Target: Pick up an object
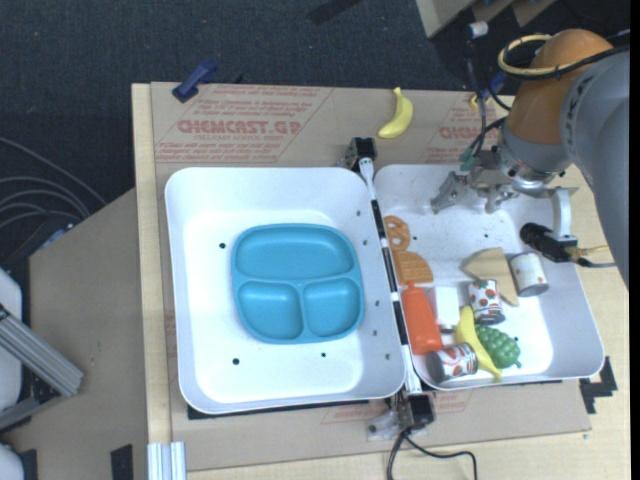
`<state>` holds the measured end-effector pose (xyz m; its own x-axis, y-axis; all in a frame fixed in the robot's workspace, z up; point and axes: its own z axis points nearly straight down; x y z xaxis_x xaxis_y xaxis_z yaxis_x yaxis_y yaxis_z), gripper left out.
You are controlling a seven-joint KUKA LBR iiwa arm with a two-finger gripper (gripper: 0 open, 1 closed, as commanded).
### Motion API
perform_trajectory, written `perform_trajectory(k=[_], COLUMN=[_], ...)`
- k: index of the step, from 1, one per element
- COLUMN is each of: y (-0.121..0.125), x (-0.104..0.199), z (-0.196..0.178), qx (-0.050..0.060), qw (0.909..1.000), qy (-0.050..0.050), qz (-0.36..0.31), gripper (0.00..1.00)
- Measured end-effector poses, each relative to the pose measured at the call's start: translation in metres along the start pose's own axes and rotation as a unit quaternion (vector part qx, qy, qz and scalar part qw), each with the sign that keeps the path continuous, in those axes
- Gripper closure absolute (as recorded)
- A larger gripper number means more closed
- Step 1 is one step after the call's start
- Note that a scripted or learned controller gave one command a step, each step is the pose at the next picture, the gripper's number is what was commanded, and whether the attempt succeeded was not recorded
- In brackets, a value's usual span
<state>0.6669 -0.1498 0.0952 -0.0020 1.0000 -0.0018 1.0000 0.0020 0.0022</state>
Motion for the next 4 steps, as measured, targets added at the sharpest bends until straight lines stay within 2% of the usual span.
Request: perform_trajectory(k=[1,2,3,4], y=[0.0,0.0,0.0,0.0], x=[0.035,0.035,0.035,0.058], z=[0.011,0.0,0.0,0.01], qx=[0.002,0.002,0.002,0.002], qw=[1.0,1.0,1.0,1.0], qy=[0.002,0.001,0.001,0.001], qz=[0.0,0.0,0.0,0.001], gripper=[0.0,1.0,0.0,0.0])
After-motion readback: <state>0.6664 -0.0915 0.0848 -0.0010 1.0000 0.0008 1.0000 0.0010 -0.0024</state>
